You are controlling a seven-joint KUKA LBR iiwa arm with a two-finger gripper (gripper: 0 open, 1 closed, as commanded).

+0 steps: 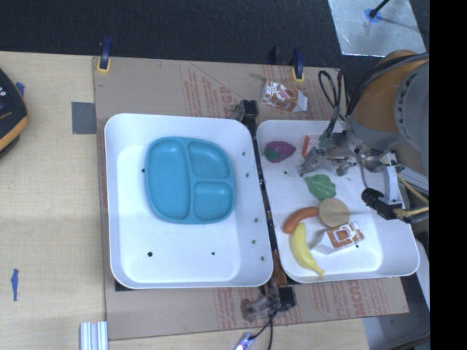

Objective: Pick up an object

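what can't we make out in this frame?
- Gripper, camera view: its dark parts blur together over the right bin, so finger state and any contact with the green piece are unreadable.
- Arm: cut off by the view's right edge.
- Small carton: print too small to read.
- Packet on the cardboard above the bins: label too small.
- Dark device: cut off by the left edge.

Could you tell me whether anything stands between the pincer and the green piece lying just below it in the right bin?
Nothing visible does. The pincer hangs over the upper part of the right bin, and the green piece lies just below it with bare white floor between. The purple piece sits off to its left, out of the path.
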